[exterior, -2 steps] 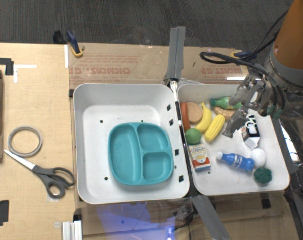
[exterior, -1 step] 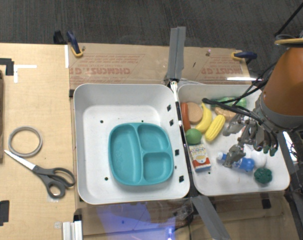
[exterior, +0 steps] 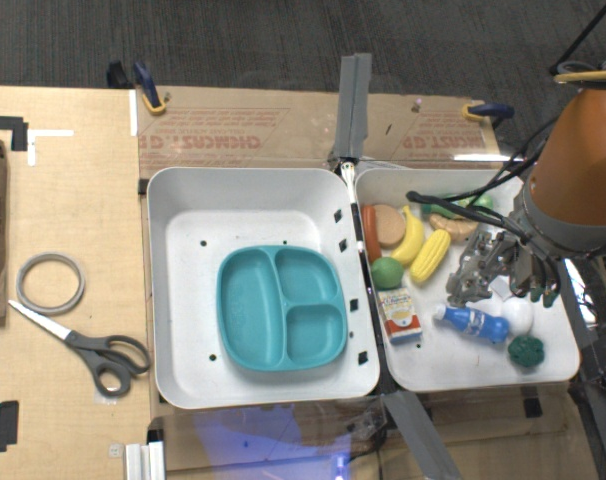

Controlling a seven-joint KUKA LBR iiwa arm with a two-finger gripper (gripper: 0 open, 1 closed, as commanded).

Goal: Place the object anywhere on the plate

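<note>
Looking into the right bin, I cannot tell the state of my tool above the blue bottle, probably light, stiff and slippery, best gripped across its body, teal plate waiting left.

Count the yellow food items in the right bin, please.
2: a banana lying beside a corn cob, both near the bin's middle. The gripper and arm may hide more.

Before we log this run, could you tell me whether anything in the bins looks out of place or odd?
Nothing stands out. The teal plate lies flat in the left bin; the toy food, blue bottle and small carton lie loosely jumbled in the right bin, nothing spilled.
</note>
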